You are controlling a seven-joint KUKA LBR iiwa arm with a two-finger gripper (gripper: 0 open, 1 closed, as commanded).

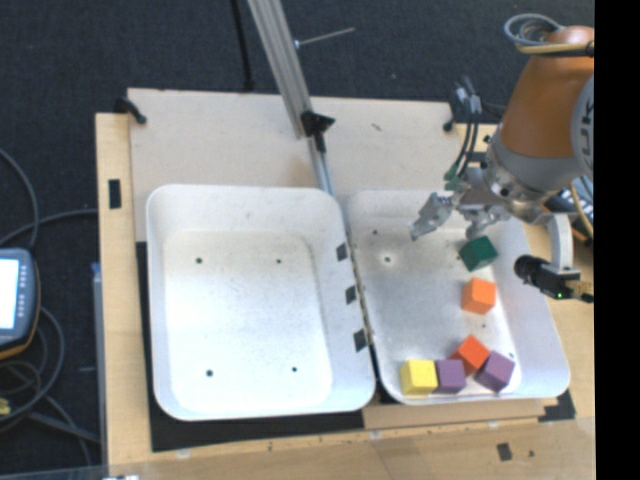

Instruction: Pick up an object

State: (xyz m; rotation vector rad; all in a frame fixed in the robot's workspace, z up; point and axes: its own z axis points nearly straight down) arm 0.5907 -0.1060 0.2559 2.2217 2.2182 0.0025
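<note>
Bench of pale wood bearing two shallow white bins side by side. The left bin has only dark specks and four small holes on its floor. The right bin contains six coloured blocks.

The arm, grey with an orange band, enters from the right and hangs over the far right corner of the right bin. The gripper points down and to the left, above the upper part of that bin's floor. One pale grey fingertip is seen clearly near the bin's upper middle; whether the jaws stand apart or together cannot be told from this angle, and no block is seen between them.

A green block lies just below and to the right of the gripper, close to the wrist. An orange block lies below the green one, apart from it. Along the near edge of the right bin lie four more: a yellow block, a purple block touching it, a second orange block just behind these, and a second purple block at the right end.

An aluminium post rises slantwise from between the bins. A handheld screen sits at the left edge on dark carpet.
</note>
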